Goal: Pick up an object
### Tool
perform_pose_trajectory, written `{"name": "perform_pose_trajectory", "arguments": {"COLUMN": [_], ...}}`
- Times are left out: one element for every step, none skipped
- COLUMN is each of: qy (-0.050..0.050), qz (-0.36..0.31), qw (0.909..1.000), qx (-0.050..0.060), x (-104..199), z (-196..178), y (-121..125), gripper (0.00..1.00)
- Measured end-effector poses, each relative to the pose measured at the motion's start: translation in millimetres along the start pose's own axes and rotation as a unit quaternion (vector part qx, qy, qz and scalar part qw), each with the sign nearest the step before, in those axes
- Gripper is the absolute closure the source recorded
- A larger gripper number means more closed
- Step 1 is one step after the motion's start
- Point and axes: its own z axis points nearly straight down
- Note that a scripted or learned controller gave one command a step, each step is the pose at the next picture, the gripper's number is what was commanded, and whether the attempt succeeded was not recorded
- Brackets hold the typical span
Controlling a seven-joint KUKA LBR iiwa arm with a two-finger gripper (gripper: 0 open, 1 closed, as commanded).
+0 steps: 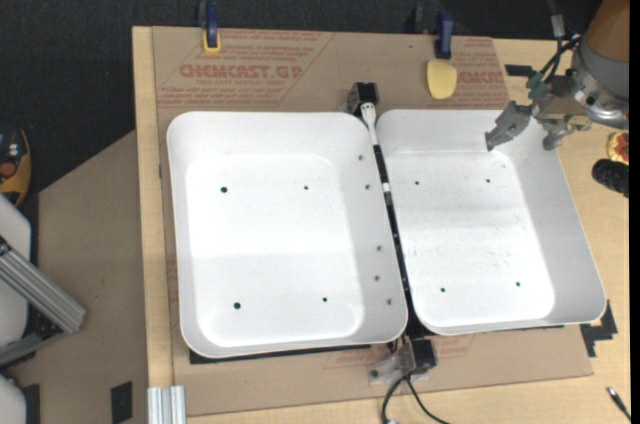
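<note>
Presently the gripper [528, 126] hovers over the right bin's [560, 212] far right corner, fingers spread, pinching nothing. The only loose object is a small yellow piece [441, 78] on the bench beyond that bin. It looks light; grasp it across its narrow width.

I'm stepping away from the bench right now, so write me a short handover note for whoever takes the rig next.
Gripper: fingers spread open, holding nothing, above the far right corner of the right bin.
Things: I see no loose object in the right bin or the left bin. A small yellow piece lies on the board beyond the bins, next to a blue clamp.
Done: nothing picked up so far.
Left: find an object to grasp, close on it, lift it. As things stand, the yellow piece looks like the only candidate, and it lies outside the bins.
</note>
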Motion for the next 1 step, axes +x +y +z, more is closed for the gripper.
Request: {"name": "perform_pose_trajectory", "arguments": {"qy": [0.000], "qz": [-0.005], "qw": [0.9999], "qx": [-0.011], "x": [107.1], "z": [-213.5], "y": [7.8], "gripper": [0.00]}}
